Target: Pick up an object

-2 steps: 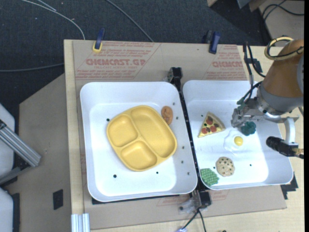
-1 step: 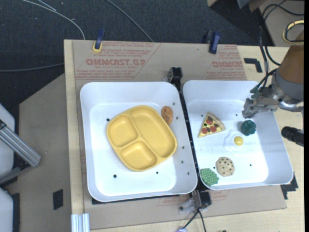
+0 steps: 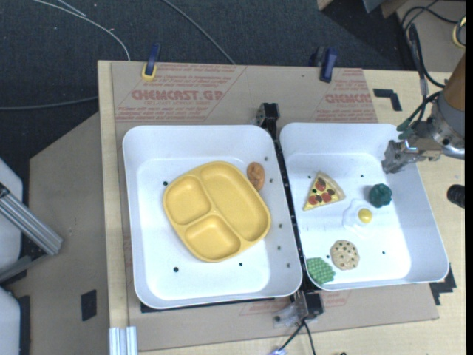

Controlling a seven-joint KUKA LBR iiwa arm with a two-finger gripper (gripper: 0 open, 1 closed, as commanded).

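Note:
The right bin (image 3: 414, 220) holds a pizza slice (image 3: 324, 191), a dark green lump (image 3: 380, 194), a fried egg (image 3: 358, 215), a round cookie (image 3: 344, 254) and a green checkered piece (image 3: 320, 270) near the front left corner. My gripper (image 3: 395, 157) hangs over the bin's far right edge, up and to the right of the dark green lump. I see nothing held in it. The arm enters from the right side of the view.
In the left bin (image 3: 140, 220) lies a yellow divided plate (image 3: 216, 210), with a small brown piece (image 3: 256, 174) by its far right rim. A black clamp (image 3: 267, 114) sits where the bins meet at the back. Cables run along the right.

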